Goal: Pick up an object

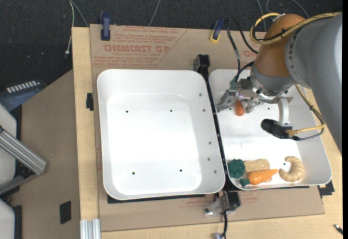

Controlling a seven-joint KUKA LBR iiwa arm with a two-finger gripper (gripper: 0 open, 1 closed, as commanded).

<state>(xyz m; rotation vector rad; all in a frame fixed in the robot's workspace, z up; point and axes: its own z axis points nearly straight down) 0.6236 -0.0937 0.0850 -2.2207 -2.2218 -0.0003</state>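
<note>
Camera view: we see the arm (304,53) reaching in from the right, orange band above the wrist, with the gripper (237,103) down over the far part of the right bin (304,145). We read the fingers as pinching a small orange-red object (239,110), which sits between the fingertips, near the bin's left wall. We can't tell whether that object is lifted clear of the bin floor or resting on it.

The other candidates lie along the near edge of the right bin, in a row from left to right: a dark green piece (236,167), a tan bread-like piece (256,165), an orange carrot-shaped piece (260,177) just in front of the tan one, and a curled beige croissant-like piece (293,169) on the far right. The green, tan and orange ones are touching or just beside each other; the croissant-like piece is a bit apart.

A black part with a yellow cable (278,128) hangs over the middle of the right bin, between the gripper and that row.

The left bin (157,134) sits just beside the right one, their walls nearly touching. Both rest on a cardboard sheet (136,44) with red print, held at the far edge by two blue clamps (105,25).
</note>
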